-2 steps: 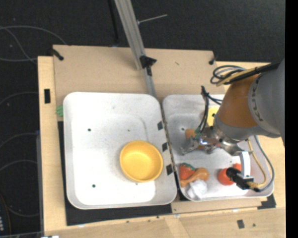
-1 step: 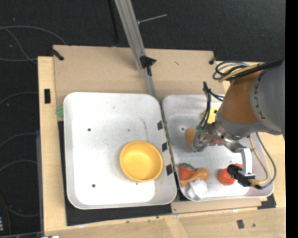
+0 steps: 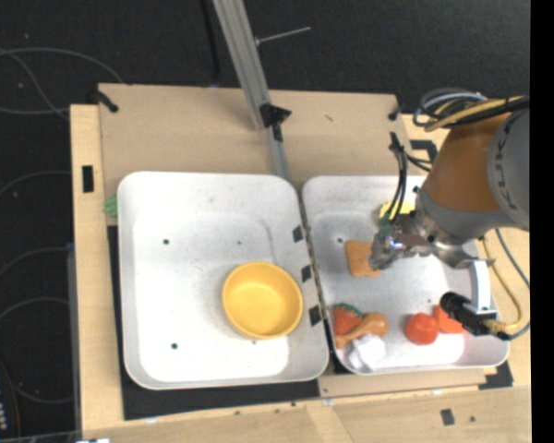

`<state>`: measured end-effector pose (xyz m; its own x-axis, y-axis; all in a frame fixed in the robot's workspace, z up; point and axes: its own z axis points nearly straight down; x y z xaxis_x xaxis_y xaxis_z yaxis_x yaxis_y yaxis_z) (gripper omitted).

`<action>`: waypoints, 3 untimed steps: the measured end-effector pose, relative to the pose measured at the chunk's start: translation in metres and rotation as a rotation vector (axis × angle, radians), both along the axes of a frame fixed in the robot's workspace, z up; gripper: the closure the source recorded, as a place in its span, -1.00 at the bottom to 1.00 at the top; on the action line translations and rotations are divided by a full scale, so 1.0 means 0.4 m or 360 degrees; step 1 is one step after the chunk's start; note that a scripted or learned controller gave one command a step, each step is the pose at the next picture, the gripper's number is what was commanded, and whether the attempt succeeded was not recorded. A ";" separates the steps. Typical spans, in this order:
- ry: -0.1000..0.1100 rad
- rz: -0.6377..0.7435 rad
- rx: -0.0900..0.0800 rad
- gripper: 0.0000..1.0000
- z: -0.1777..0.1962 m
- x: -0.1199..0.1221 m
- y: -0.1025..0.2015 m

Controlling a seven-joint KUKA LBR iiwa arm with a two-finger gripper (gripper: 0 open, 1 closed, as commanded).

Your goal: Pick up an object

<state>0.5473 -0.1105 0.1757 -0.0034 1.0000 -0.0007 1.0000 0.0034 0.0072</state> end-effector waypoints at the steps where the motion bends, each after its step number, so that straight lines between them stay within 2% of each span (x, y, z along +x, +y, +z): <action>1: 0.0007 -0.0001 -0.0001 1.00 0.145 0.021 -0.007; 2: 0.0008 0.0004 0.0002 1.00 0.169 0.023 -0.008; 3: 0.0011 0.0007 0.0003 1.00 0.158 0.040 0.144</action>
